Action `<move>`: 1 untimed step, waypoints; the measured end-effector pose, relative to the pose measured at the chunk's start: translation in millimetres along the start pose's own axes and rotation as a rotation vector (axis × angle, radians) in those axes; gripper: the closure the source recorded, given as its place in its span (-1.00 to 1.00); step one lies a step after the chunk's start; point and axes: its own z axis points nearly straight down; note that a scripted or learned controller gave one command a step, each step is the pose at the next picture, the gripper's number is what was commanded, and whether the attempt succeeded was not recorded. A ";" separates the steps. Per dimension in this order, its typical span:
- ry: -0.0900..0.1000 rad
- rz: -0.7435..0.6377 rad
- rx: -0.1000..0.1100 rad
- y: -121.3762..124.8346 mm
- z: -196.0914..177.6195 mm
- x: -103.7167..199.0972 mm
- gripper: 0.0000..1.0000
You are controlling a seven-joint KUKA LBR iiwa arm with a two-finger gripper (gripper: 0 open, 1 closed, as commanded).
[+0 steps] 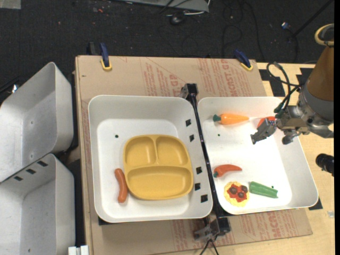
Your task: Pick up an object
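The carrot (234, 119) is the toy nearest your gripper (272, 130). It lies in the right bin (297, 185), just to the left of the gripper and a little toward the far rim. Its long side runs left to right, with the green top pointing away from the gripper. You can see the gripper's two dark fingers spread apart, and nothing is between them. The red pepper (227, 169), the pizza (237, 192) and the green bean (263, 189) lie farther off, toward the near rim.
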 end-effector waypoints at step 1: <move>-0.002 -0.003 -0.011 1.9 -5.4 0.3 -1.00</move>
